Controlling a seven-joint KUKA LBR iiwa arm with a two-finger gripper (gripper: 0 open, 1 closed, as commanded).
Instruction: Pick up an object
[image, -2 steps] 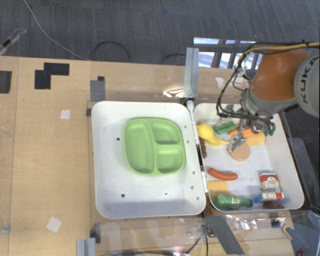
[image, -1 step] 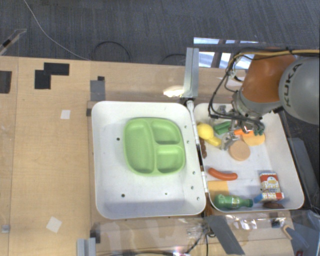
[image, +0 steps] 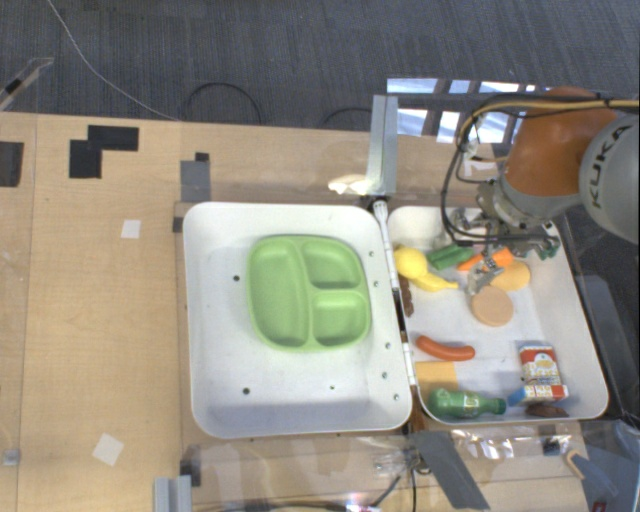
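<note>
My gripper hangs low over the far part of the right bin, beneath the orange-banded wrist. It is just above a tan round disc and beside an orange piece. A green and orange vegetable and a yellow banana-shaped item lie directly to its left. I see nothing lifted off the bin floor.
Nearer in the right bin lie a red sausage, a yellow block, a green bottle and a red and white carton. The left bin holds a green divided plate. Black cables loop around the wrist.
</note>
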